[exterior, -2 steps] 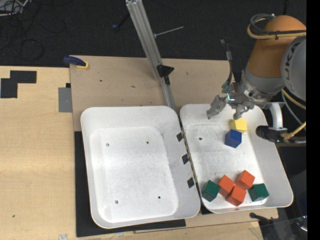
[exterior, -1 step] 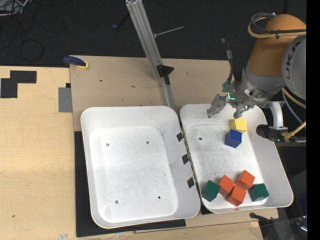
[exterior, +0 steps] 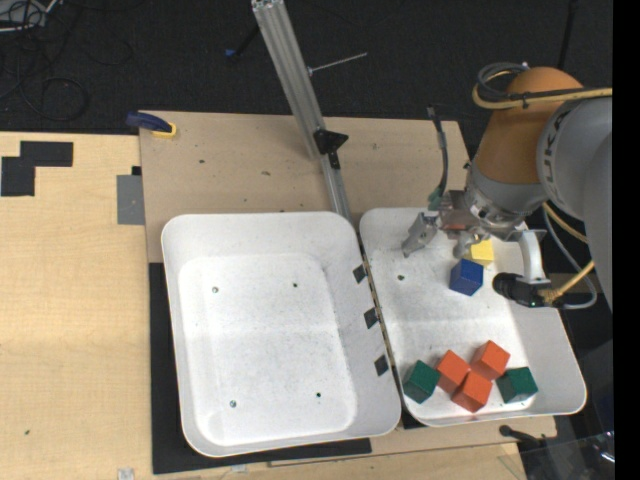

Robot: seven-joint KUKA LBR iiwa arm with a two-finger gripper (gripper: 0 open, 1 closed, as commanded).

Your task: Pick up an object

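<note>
Beside the fingers (exterior: 447, 230), the blue cube (exterior: 466, 277) sits slightly skewed.

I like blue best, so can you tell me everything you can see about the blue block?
The blue block is a small cube, plain dark blue, with smooth, flat faces and no marks that show. It sits flat on the floor of the right-hand white bin, in the bin's upper half. A yellow block lies just beyond it, close by or maybe touching. The gripper hovers nearby, not on it. The red and green blocks lie apart, nearer the front.

The wooden bench (exterior: 70, 268) bears two white bins, left (exterior: 190, 243) and right (exterior: 570, 383), side by side.
</note>
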